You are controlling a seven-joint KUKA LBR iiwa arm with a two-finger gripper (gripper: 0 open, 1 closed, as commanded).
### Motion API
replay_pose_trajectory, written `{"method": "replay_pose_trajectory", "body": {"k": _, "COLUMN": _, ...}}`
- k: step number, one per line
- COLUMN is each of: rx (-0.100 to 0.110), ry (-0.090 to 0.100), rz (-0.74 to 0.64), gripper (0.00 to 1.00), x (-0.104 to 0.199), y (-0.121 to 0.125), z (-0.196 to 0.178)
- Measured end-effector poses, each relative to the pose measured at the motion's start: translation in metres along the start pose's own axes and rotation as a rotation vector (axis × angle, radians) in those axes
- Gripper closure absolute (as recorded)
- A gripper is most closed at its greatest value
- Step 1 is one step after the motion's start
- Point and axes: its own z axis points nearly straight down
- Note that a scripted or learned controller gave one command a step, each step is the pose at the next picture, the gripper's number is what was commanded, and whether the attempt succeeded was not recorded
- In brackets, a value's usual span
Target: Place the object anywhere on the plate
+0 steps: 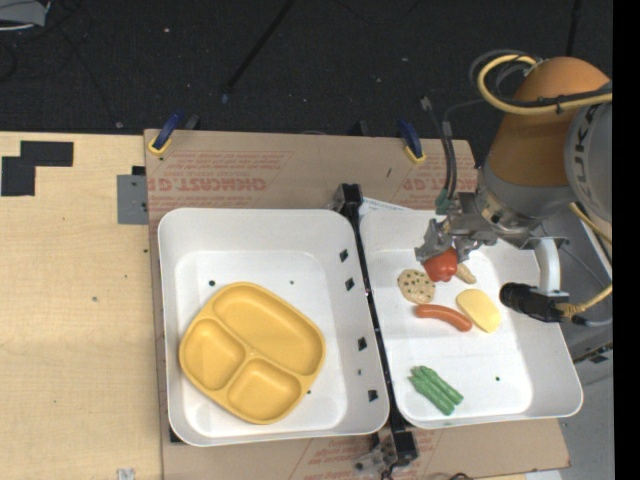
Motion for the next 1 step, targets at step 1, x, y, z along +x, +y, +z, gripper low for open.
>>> {"method": "replay_pose_trajectory", "body": {"k": 1, "rx": -0.001, "ry": 0.000, "rz": 0.001, "gripper": 1.00, "x": 0.0427, "y": -0.0173, "z": 0.0002}}
